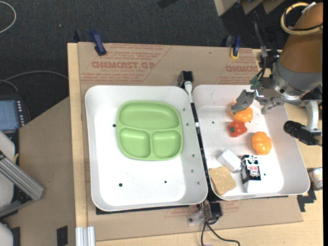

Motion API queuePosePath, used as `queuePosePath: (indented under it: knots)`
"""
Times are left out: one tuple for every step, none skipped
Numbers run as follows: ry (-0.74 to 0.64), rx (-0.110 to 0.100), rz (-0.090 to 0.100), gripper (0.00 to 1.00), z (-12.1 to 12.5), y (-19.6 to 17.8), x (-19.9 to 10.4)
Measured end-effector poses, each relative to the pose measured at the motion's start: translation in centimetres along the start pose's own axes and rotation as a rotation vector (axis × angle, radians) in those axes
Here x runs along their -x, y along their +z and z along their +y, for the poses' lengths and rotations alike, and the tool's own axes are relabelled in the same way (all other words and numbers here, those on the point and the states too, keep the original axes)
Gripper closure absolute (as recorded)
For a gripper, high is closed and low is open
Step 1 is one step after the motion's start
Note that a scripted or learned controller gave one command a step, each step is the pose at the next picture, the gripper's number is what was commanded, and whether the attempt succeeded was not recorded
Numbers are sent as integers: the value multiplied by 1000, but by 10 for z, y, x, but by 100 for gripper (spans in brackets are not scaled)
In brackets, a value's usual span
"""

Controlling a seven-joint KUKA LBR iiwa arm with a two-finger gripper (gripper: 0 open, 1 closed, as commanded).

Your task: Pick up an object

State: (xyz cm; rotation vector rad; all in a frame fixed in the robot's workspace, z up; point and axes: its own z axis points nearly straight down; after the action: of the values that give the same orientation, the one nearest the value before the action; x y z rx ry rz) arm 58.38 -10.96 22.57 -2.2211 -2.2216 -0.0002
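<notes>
Reaching in from the right, the arm (302,50) hangs over the right bin's (287,183) far corner on the worktop (77,137). The left bin (102,188) carries a green divided tray (149,129). Candidates lie in the right bin: an orange piece (243,115) directly under the gripper (245,102), a red piece (236,129) touching it, an orange pepper-like piece (261,142) near. Jaw state: cannot tell at this resolution. Judgement: descend straight onto the upper orange piece, centred, so a finger does not wedge against the red neighbour; close only when seated low.
</notes>
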Motion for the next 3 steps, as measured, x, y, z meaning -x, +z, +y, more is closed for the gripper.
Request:
queuePosePath:
  knots:
    - [5,-6,0,0,-16,148,37]
    - [2,4,-1,100,-13,130,35]
    - [-17,17,6,100,-39,-28,-115]
